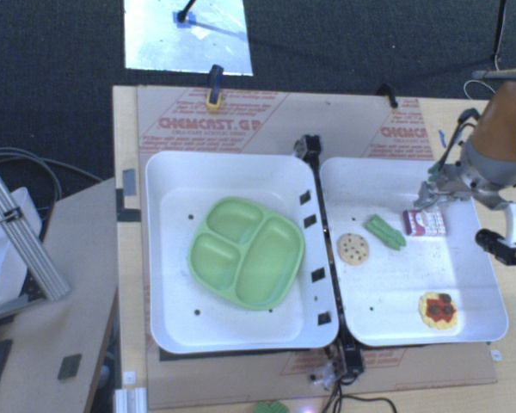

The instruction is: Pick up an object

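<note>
Metal two-finger gripper point(430, 194) sits directly above the small pink-and-white carton point(424, 223) in the right white bin point(486, 269); jaw spread cannot be determined.

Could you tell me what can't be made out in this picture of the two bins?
- End effector: small and blurred; finger state unreadable, contact with the pink packet unclear.
- Arm: cut off by the right edge.
- Pink packet: print too small to read.
- Green object: cut off by the bottom edge.
</note>
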Tool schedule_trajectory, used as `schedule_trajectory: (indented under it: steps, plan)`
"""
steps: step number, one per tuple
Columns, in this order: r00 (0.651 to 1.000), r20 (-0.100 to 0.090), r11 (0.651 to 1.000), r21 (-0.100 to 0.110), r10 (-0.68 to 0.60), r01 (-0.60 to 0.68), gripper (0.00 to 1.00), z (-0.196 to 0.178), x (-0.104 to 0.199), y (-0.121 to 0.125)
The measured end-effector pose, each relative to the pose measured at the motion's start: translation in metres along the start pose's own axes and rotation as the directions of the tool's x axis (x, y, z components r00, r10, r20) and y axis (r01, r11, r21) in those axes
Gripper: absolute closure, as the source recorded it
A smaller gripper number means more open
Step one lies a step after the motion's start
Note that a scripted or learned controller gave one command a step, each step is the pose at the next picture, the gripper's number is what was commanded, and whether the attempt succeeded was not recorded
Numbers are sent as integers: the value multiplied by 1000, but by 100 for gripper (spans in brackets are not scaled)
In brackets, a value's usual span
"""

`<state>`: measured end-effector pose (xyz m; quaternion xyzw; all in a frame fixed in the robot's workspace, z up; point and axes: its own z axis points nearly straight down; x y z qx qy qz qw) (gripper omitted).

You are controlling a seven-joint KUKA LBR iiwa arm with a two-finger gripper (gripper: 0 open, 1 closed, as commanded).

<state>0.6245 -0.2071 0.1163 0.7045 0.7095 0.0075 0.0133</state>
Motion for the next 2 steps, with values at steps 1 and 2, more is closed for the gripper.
schedule_trajectory:
  steps: [1,2]
  plan:
    - [1000,0,1000,1,0,0,0,1,0,0]
    - [1000,-1,1000,13,4,-4,0,25,0,-8]
